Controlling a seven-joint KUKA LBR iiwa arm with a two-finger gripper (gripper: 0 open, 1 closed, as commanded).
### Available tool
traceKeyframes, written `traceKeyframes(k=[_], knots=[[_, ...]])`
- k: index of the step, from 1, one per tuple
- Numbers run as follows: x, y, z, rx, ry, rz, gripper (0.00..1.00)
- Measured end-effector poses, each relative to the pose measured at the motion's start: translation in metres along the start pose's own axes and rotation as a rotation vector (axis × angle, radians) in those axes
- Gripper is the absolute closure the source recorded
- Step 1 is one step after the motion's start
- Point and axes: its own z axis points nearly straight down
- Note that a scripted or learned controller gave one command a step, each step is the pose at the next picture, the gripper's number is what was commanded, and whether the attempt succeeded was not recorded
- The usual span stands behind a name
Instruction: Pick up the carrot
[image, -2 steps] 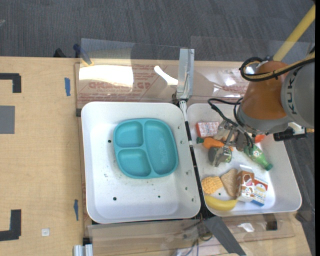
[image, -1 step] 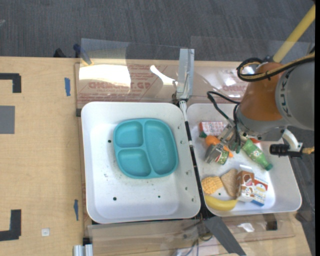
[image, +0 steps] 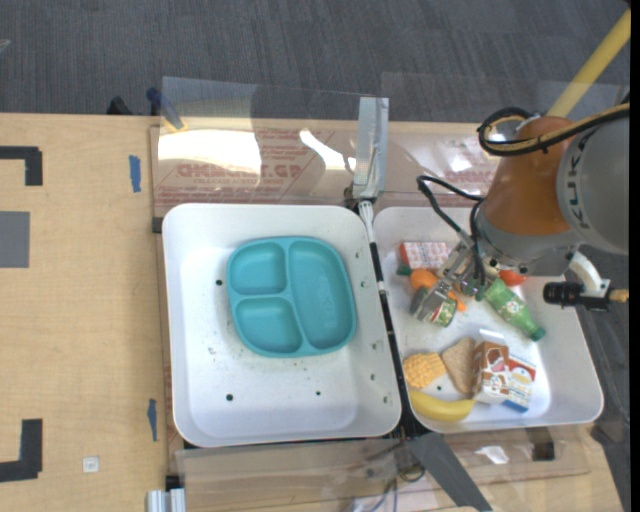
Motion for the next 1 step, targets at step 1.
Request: traceKeyframes(k=[1], knots=[[0.1012, -0.0071, -0.0842, 0.004, 0.008, 0.156, 1.00]])
